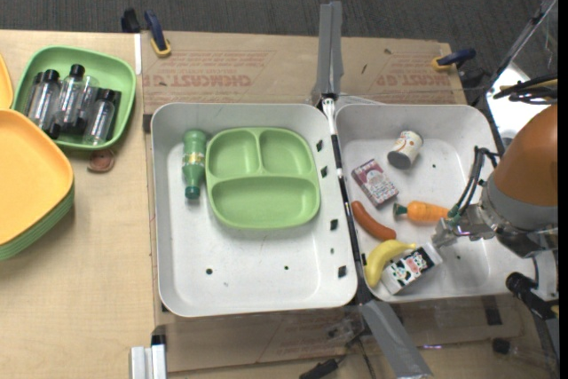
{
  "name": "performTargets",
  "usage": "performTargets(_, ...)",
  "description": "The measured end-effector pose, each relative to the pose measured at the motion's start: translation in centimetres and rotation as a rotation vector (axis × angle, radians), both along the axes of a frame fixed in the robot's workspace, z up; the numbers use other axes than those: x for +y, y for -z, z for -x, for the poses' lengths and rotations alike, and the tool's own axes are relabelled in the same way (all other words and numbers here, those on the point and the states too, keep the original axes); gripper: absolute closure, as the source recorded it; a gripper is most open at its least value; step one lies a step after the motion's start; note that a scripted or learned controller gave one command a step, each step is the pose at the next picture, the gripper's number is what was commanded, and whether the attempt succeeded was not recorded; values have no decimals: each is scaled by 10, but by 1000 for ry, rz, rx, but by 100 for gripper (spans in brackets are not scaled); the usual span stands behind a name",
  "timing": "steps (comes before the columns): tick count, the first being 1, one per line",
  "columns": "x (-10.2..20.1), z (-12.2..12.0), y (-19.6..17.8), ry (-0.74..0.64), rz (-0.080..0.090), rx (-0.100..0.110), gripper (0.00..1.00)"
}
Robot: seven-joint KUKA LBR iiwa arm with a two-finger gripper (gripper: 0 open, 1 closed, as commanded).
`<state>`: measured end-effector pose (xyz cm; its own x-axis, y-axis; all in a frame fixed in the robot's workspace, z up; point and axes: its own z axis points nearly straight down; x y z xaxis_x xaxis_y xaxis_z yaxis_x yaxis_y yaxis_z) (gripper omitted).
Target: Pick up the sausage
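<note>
red print on the cardboard sheet (266,67) behind the bins read upside down, roughly "chemcast gp"; nothing else was legible.
</note>
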<state>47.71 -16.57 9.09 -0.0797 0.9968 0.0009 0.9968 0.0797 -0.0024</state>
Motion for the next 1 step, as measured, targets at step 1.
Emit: performTargets(1, 16, -38, -75, -7, 2, 0, 100)
